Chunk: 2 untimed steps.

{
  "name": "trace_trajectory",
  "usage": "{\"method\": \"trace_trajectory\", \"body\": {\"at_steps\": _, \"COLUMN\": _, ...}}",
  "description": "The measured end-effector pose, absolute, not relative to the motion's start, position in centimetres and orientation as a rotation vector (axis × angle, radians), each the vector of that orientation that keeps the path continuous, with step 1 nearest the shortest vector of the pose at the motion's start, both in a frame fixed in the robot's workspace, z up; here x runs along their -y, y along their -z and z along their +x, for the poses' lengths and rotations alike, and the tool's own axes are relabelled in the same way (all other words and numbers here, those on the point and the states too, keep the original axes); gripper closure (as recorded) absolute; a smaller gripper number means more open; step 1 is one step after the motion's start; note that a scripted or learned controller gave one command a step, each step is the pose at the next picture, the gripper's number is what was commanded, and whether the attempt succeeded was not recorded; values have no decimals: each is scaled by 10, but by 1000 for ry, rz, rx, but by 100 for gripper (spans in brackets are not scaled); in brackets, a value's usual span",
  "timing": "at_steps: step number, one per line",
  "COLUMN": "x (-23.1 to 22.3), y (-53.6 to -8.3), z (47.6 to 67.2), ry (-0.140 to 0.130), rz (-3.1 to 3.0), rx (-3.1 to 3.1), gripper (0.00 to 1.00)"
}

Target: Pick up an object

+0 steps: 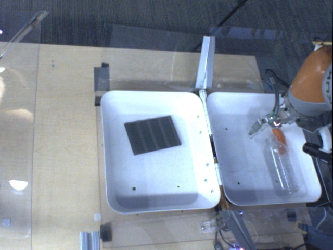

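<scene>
approach step: gripper (266,123) sits in the right bin (234,155), fingers apart, nothing between them. clear plastic bottle (281,163) with orange cap lies just beside. next: shift over bottle, descend, close.

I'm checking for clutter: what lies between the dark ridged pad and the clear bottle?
In the camera view, between the dark ridged pad and the clear bottle lie bare white bin floor and the bins' adjoining rims.
</scene>
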<state>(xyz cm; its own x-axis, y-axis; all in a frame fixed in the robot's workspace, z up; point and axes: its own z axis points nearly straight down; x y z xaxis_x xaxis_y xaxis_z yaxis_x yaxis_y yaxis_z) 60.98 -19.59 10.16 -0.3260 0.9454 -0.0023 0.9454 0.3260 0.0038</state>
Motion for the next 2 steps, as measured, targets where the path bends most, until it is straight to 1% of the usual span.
{"method": "trace_trajectory", "body": {"at_steps": 1, "x": 205, "y": -89, "z": 617, "ry": -6, "rz": 1816, "rx": -2553, "gripper": 0}}
{"method": "trace_trajectory", "body": {"at_steps": 2, "x": 203, "y": -102, "z": 620, "ry": -12, "rz": 1808, "rx": -2549, "gripper": 100}}
